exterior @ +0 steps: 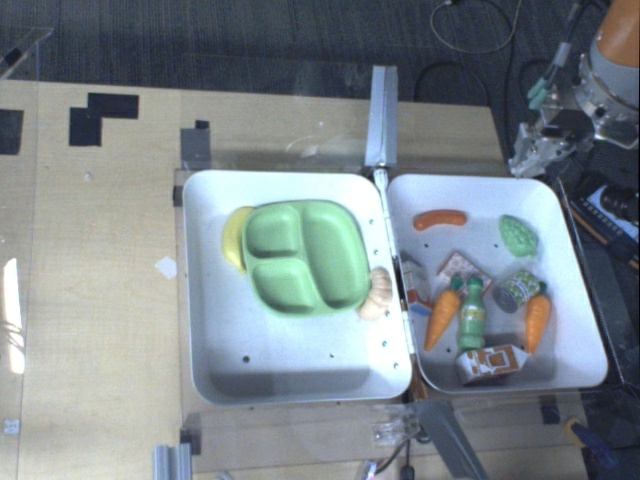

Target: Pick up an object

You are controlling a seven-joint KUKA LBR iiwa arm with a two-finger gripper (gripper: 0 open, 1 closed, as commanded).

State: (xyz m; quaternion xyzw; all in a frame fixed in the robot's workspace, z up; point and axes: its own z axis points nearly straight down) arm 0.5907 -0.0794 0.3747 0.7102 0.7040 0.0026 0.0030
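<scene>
Left bin [200, 268]: green tray [305, 256] takes up the upper middle, with a yellow piece [234, 238] at its left edge and a tan item [379, 293] at its lower right, by the divider. Floor below the tray and along the left wall is open.

Right bin [575, 268]: sausage [440, 220] and green lump [518, 235] sit apart near the top, open floor between them. Lower half crowded: two carrots [441, 315], bottle [472, 313], can [517, 289], carton [492, 362], packets close together. Arm [600, 78] hangs past the upper right corner.

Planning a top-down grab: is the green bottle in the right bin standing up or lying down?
Lying down. The green bottle rests lengthwise on the right bin's floor, cap toward the far wall, between two carrots.
</scene>
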